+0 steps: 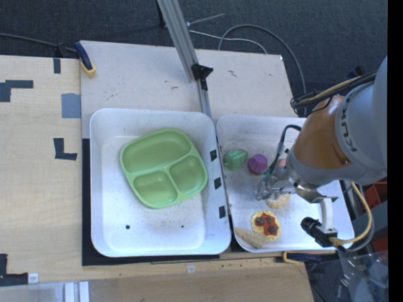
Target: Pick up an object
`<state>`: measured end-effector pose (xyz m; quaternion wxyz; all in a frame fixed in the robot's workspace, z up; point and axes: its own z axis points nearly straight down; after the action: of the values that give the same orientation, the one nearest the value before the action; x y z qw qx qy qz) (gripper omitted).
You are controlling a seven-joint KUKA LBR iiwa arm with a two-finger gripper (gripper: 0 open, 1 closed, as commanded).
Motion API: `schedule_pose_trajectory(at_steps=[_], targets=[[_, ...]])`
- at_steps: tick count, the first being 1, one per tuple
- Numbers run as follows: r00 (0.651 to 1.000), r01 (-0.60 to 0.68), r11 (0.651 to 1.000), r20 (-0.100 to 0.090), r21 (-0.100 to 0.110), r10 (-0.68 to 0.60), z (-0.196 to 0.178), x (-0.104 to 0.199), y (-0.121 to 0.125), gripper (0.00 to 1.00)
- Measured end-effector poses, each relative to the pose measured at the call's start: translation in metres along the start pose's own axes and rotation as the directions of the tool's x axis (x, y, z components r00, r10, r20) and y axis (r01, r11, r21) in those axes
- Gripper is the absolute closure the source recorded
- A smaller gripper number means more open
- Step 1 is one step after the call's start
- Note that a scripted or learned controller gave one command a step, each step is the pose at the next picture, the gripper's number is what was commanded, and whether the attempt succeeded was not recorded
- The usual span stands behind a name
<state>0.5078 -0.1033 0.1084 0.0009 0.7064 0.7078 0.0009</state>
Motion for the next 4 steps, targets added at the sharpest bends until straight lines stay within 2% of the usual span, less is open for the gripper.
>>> schedule_pose_trajectory(at_steps=[1,2,3,4], targets=[[1.0,-0.001,1.0,0.0,0.0,0.001,-0.059,-0.003,-0.006,1.0],[1.0,0.0,1.0,0.001,-0.002,0.0,-0.119,-0.008,0.002,1.0],[1.0,-0.001,1.0,0.0,0.003,0.001,-0.132,-0.007,0.002,1.0],[1.0,0.005,1.0,-0.002,0.004,-0.005,-0.129,0.044,0.008,1.0]])
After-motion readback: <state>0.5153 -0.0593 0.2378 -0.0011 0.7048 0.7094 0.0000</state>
